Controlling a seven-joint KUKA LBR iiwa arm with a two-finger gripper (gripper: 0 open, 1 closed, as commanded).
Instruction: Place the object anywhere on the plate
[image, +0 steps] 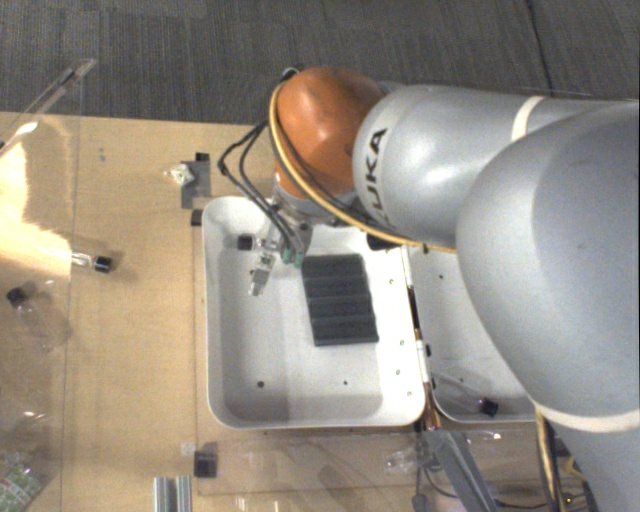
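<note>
Claw is hanging low over the upper-left part of the left bin, pointing down at the white floor. Released or clenched: cannot tell, as the tip is showing too small and too blurred. Nothing is showing up in its grasp.

Just right of the claw, apart from it, a dark ribbed slab is lying flat on the bin floor, with its long side running away from the top wall. Just up and left of the claw, a small dark piece is sitting near the bin's top-left corner — not touching the claw. Which of the two is the task's object I cannot tell.

Above the claw, the orange band is sitting under a loop of black cable, and the grey arm is stretching off to the right, covering most of the right bin.

Further out, well right of the claw and below it, a small dark bit is lying in the right bin's exposed corner. Left of the claw, beyond the bin wall, the wooden bench is carrying a black block near the bin's top corner — and another black block below its bottom edge.
</note>
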